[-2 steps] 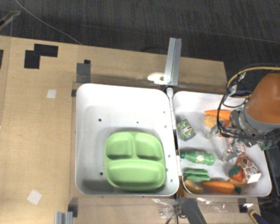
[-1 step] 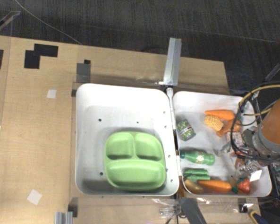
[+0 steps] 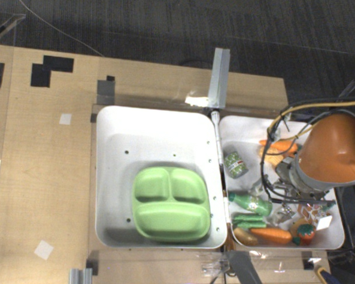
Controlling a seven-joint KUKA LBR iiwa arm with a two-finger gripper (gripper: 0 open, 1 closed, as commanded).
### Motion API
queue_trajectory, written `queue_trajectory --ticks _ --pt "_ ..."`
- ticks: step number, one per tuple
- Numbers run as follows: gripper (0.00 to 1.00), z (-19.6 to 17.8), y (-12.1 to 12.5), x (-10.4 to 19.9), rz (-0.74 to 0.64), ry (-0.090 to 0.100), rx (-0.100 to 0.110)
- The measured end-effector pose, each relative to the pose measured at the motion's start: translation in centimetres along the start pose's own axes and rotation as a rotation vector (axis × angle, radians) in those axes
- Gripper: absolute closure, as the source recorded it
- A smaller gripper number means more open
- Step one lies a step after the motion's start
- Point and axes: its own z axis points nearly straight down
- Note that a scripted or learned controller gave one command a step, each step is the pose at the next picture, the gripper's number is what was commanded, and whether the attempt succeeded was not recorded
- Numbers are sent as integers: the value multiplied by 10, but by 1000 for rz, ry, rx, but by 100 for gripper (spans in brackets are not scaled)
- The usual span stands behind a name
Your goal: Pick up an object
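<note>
Roughly:
gripper [image 3: 285, 196]: jaws hidden under wrist, state unclear
carrot [image 3: 270, 235]: at six o'clock, long axis three-to-nine

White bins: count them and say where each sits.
2. The left white bin holds a green divided tray. The right white bin holds small toy items under the arm; some may be hidden.

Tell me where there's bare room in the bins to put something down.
Left bin: bare floor behind the green tray and along its left wall. Right bin: a small bare patch at the back-left corner, behind the green can. The front is crowded with a carrot and green toys, under the arm.
</note>
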Motion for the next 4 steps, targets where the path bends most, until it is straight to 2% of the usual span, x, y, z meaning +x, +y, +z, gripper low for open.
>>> queue_trajectory --ticks 1,2,3,4 --pt "0 4 -67 -48 126 5 -4" --pt "0 5 -112 -104 80 6 -5" --pt "0 4 -86 -25 65 8 -6" --pt "0 6 -118 -81 119 9 -9"
